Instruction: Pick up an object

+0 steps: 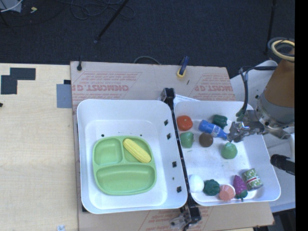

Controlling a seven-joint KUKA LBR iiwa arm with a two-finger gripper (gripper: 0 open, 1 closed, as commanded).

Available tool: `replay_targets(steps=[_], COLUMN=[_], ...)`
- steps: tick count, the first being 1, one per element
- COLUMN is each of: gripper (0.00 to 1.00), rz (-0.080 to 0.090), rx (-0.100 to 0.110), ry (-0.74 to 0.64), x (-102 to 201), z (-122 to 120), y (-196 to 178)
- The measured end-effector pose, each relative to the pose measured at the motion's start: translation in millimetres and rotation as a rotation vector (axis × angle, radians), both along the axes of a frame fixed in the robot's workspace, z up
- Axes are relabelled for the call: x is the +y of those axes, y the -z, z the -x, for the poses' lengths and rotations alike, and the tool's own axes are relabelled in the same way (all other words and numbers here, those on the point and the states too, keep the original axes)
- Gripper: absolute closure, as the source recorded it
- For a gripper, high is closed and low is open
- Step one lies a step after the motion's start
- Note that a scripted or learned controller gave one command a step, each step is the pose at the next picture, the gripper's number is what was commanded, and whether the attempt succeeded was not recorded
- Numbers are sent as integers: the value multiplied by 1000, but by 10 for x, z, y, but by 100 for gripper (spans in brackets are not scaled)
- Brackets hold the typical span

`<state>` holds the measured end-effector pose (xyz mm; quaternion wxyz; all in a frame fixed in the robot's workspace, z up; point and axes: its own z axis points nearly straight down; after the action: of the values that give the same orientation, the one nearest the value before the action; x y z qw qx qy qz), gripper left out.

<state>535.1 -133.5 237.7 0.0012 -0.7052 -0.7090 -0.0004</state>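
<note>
Cardboard sheet (120, 83) under the bins: red print, upside down and mirrored from this angle, not legible with confidence; repeated twice along the top edge.

Left bin (86, 129): one green divided tray (120, 179), three compartments; one yellow corn cob (137, 149) lying across the upper right compartment.

Right bin (262, 153): eleven small items. One orange-red ball (184, 123); one blue bottle (210, 127) on its side; one dark green piece (220, 120) just beside it; one green round piece (186, 139); one brown ball (206, 139); one light green ball (229, 151); one white ball (196, 182); one dark green lump (211, 187); one pink piece (226, 192); one purple piece (239, 184); one small can (252, 179), green-and-red label, wording too small to read.

Gripper (236, 133): low in right bin, between blue bottle and light green ball, just above the latter. Fingers' spread: cannot tell. Nothing seen held.
</note>
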Motion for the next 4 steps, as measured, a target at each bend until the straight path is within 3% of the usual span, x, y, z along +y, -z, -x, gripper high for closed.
replay_targets(steps=[1,2,4], gripper=[100,100,100], rz=[1,2,2], rx=[1,1,1], ry=[2,4,3], x=[555,745,800], z=[-228,-385,-369], y=[114,151,13])
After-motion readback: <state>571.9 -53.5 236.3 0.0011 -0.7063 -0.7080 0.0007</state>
